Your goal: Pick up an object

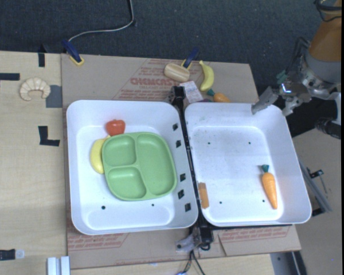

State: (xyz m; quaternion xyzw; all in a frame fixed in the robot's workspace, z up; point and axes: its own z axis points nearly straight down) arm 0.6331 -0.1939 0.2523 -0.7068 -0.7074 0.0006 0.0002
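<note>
While a carrot (269, 189) lies in the right bin (229, 153), a green tray (140, 166) fills the left.

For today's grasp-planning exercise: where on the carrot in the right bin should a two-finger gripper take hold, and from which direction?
Grip the carrot across its thick orange body, just below the green top, coming straight down from above. It lies flat on the right bin floor, lengthwise toward the front, with bare floor on both long sides, so fingers would likely fit either side. The narrow tip probably offers less hold.
</note>
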